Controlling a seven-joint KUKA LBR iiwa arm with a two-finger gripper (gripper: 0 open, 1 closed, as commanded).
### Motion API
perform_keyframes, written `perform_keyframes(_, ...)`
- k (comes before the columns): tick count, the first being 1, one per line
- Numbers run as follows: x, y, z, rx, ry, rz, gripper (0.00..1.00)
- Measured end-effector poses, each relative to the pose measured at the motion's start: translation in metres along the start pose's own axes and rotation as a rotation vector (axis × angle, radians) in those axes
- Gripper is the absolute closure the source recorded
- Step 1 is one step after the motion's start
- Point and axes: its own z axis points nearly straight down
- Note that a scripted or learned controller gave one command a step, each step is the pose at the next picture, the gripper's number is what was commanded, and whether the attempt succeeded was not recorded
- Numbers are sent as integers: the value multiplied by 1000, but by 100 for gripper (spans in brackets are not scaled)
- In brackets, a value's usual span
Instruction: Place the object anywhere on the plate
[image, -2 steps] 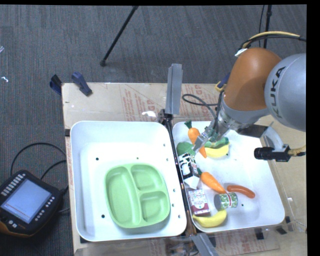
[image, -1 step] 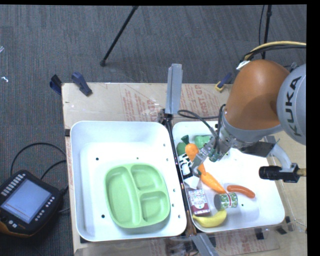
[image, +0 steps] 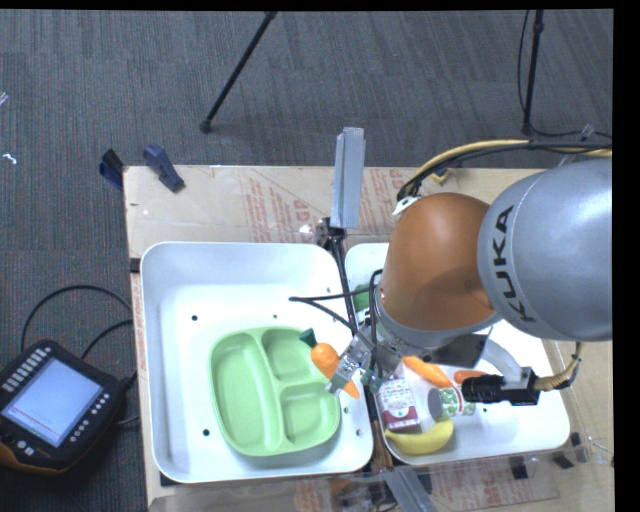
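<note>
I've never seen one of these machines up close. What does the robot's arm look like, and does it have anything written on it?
The arm is bulky and rounded, in smooth silver-grey, with a big orange dome-shaped section nearer the wrist. Black letters on the grey shell spell KUKA. Yellow and black cables loop over its top. At the tip sits a small metallic gripper, far slimmer than the arm, with thin black wires running to it.

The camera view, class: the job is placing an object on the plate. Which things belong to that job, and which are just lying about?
Job in hand:
pale green divided plastic plate
orange toy carrot at the plate's right edge
gripper

Lying about:
yellow toy banana
small red-and-white carton
second orange carrot
handheld grey screen pendant
</note>
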Motion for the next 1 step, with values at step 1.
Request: perform_keyframes(1,-1,-1,0,0,0,2,0)
